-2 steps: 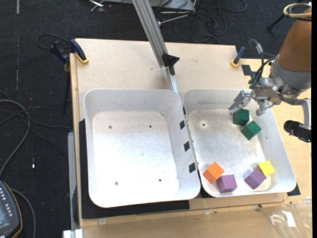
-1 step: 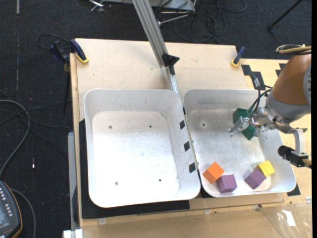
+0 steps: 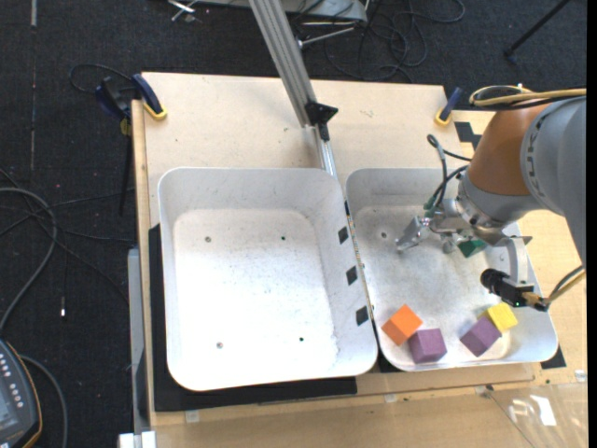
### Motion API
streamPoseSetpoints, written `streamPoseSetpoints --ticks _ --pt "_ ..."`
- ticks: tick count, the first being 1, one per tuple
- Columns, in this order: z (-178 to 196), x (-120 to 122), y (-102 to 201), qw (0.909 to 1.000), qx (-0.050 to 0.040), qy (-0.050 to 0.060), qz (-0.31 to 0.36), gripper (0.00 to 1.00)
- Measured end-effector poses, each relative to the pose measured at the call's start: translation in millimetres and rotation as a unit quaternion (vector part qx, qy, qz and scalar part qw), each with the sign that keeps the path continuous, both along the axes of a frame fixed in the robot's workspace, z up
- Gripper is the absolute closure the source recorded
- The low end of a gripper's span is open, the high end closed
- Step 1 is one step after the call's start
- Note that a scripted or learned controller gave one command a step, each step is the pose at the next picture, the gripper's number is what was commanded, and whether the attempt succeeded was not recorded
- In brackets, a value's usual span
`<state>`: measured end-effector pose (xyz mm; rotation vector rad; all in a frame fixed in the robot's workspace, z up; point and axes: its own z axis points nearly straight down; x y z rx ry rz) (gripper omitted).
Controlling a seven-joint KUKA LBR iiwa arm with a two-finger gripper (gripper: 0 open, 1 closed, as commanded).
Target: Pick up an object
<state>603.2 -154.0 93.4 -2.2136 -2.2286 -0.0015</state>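
one fixed camera above the bench (image 3: 233, 110), slanted down over both bins (image 3: 177, 250)

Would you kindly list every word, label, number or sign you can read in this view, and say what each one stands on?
No legible text anywhere in this view.
Small black rectangular tabs on the divide between the two shallow white bins: plain marks, no lettering discernible.
Dark device with pale buttons at the lower-left corner: any markings are too small to read.
Orange, purple and yellow blocks: plain faces.
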Motion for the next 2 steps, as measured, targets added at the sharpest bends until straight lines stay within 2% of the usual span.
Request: streamPoseSetpoints --ticks 1,2 --pt "0.1 64.3 -47.6 0.9991 0.0176 0.038 -0.006 0.0" --pt "15.7 35.1 -55.7 0.9999 0.0141 0.001 0.0 0.0"
